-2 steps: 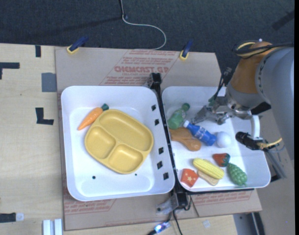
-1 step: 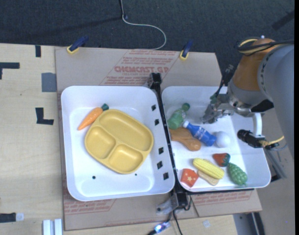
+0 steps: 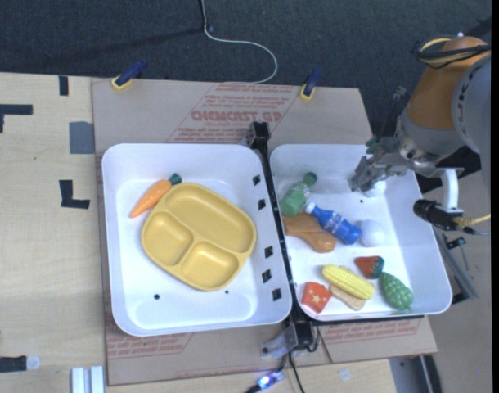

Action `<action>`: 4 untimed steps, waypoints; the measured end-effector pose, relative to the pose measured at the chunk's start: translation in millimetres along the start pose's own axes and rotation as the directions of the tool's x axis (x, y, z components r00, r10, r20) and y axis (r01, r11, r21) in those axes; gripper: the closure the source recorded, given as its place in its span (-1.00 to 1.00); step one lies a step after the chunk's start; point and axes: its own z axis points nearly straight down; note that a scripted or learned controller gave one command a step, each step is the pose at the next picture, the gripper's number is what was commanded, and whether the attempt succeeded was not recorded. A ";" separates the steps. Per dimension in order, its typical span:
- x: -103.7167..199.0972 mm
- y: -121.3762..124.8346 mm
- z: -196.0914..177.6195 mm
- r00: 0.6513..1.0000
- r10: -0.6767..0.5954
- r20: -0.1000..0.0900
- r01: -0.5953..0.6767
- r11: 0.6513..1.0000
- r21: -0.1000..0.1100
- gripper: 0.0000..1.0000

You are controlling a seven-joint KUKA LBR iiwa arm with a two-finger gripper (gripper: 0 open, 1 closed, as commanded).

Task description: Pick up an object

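- The table carried two white bins side by side on a cardboard sheet, which I took to be there to keep them from sliding.
- The left bin held a yellow divided plate that took up most of its floor, with a toy carrot touching the plate's far-left edge.
- The right bin held the pickable toys, bunched toward its left and near sides: a green bottle, a blue bottle, a drumstick, a corn cob, a strawberry, a green cone-like piece and a red carton.
- The arm reached in over the far right corner of that bin.
- The claw hung above bare white floor, apart from every toy and gripping none; I could not tell how far its fingers were spread.
- I judged the blue bottle the nearest target, with open floor on its far side for a descent.
- The corn, strawberry and cone lay close to the near wall, leaving little room for fingers.
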 end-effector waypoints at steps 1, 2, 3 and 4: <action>-1.2 -5.0 -44.6 1.000 0.001 0.000 -0.001 1.000 0.002 1.00; -0.8 -4.4 -66.6 1.000 0.000 -0.001 0.000 1.000 0.003 1.00; 47.3 -34.0 -73.8 1.000 -0.003 -0.002 0.003 1.000 0.006 1.00; 102.7 -52.1 -63.7 1.000 -0.004 -0.003 0.004 1.000 0.009 1.00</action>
